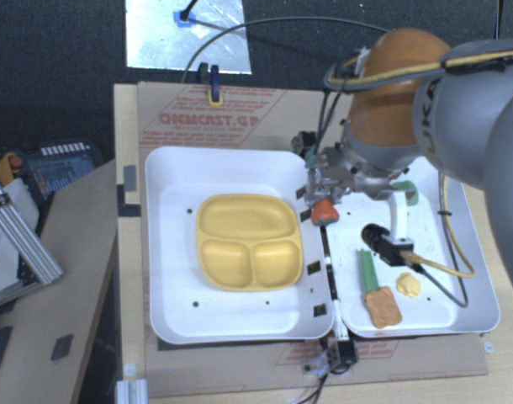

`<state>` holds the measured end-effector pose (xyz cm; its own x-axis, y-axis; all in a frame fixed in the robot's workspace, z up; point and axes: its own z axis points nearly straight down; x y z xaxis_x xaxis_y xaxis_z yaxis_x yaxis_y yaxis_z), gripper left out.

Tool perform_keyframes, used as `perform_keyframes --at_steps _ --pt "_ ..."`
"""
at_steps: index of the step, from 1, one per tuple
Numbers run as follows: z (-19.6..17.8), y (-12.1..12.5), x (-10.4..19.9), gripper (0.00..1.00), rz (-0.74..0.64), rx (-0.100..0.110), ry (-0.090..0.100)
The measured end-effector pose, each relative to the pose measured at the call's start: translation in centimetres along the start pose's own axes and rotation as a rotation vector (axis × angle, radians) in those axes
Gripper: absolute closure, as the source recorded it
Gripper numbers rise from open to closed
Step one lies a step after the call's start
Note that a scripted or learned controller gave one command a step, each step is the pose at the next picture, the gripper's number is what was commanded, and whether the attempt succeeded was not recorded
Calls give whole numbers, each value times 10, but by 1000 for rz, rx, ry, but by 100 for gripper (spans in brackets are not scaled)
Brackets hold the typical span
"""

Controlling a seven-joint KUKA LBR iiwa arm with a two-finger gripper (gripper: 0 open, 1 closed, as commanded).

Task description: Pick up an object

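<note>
Seemingly smooth yellow plastic plate (244, 222), three rounded compartments.

We see a yellow three-compartment plate (248, 242) lying flat in the left white bin (168, 310). To the plate's right, in the right white bin (471, 305), lie a green stick (367, 269), a tan slab (383, 307) at its near end, and a pale yellow lump (409, 285) just beside. Beyond the plate, a lettered cardboard sheet (240, 118) bears a blue-and-yellow clamp (213, 82).

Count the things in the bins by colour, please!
Yellow: 2, plate and lump
Green: 2, stick and half-hidden bit
Red: 1, blob
Brown: 1, chunk
Total: 6
</note>
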<state>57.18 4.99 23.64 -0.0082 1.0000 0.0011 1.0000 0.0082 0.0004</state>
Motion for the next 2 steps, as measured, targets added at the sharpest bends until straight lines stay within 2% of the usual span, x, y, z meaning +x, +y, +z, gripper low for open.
perform_keyframes --at_steps 1,2 --pt "6 7 48 100 0 -1 0" --pt "6 7 46 0 4 -1 -1"
